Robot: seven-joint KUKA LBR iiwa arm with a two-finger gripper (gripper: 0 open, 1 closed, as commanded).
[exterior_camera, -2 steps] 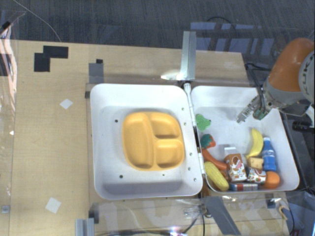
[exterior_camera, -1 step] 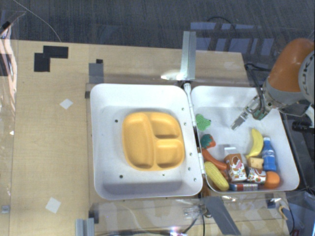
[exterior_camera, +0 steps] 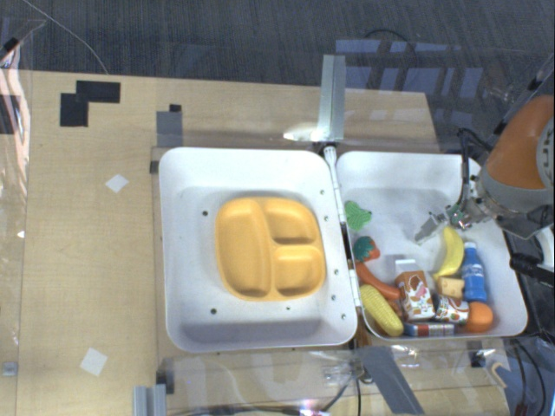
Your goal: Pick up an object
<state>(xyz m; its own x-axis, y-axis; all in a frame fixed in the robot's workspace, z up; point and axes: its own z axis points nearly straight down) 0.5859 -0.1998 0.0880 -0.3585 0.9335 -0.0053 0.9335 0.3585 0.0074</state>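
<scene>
From above, we see the hand [exterior_camera: 444,222] low in the right bin [exterior_camera: 390,176], its fingers spread over the banana's [exterior_camera: 450,251] top end, gripping nothing. A blue bottle [exterior_camera: 473,276], carton [exterior_camera: 415,295] and corn [exterior_camera: 381,308] crowd nearby; the yellow tray [exterior_camera: 269,248] fills the left bin [exterior_camera: 186,258].

The grey arm with its orange band [exterior_camera: 525,159] is cut off by the right edge. Its two-finger gripper [exterior_camera: 444,222] is too small to read, and covers the yellow plastic banana's [exterior_camera: 450,254] upper tip.

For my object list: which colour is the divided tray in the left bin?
Yellow-orange: the divided tray, seen in the camera view.
</scene>
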